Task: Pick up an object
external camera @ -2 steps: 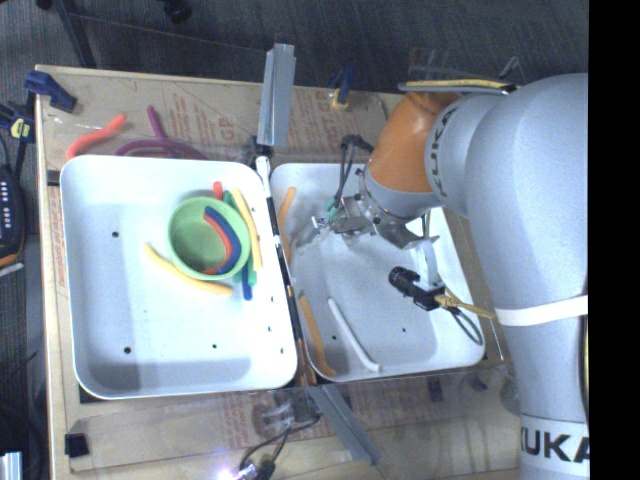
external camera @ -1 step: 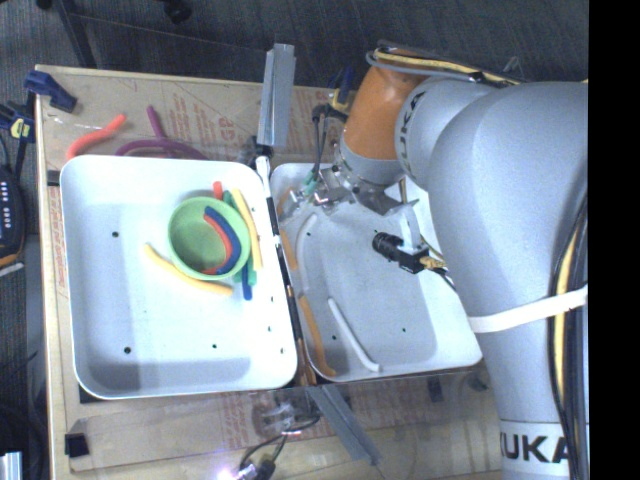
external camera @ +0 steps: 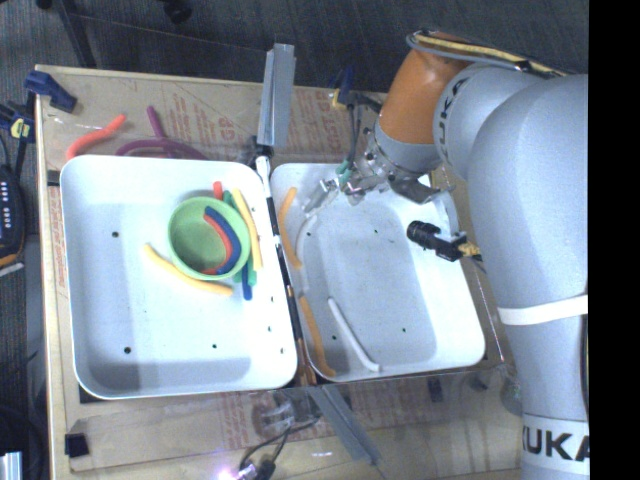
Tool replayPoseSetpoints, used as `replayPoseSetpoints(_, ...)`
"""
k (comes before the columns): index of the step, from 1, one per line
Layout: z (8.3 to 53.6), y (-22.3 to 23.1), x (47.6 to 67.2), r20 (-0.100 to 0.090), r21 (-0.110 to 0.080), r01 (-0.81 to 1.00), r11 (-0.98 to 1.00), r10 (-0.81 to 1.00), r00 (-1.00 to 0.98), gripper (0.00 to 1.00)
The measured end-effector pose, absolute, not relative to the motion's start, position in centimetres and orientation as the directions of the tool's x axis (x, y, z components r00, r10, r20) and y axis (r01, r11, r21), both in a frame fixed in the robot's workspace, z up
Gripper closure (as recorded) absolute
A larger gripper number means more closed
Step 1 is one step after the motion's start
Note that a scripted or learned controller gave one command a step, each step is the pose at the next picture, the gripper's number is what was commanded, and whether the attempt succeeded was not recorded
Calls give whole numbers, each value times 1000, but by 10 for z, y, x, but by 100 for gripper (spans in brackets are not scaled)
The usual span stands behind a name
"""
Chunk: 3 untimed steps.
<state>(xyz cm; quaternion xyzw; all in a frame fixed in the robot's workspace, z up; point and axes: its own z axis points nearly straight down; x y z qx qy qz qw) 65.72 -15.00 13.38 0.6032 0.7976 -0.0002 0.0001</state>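
Note:
My gripper (external camera: 338, 182) hangs over the far left corner of the right bin (external camera: 455, 308), below the orange wrist band. Along this bin's left wall lie an orange stick (external camera: 287, 214) and a second orange stick (external camera: 312, 334). A white stick (external camera: 352, 337) rests on the floor near the front. The left bin (external camera: 130, 348) holds a green bowl (external camera: 196, 236) with a red curved piece (external camera: 229, 238) and a blue curved piece (external camera: 219, 221) inside. A yellow stick (external camera: 186, 271) lies under the bowl's front edge, and another yellow stick (external camera: 249, 230) runs beside its right side.
The grey arm covers the bench's right side and overhangs the right bin's far right corner. A black fitting (external camera: 436, 239) sticks out from the arm over the bin. Behind the left bin lie an orange tool (external camera: 96, 136) and purple tubing (external camera: 160, 148). A grey metal bar (external camera: 276, 96) stands between the bins.

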Motion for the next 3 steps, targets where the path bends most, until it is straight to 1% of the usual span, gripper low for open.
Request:
replayPoseSetpoints(1, 98, -113, 658, -17, 4, 945, 326, 945, -326, 0)
replayPoseSetpoints(2, 108, -109, 658, -8, 2, 943, 332, 943, -332, 100)
replayPoseSetpoints(3, 207, -57, 638, 0, -1, 991, 131, 991, -131, 100)
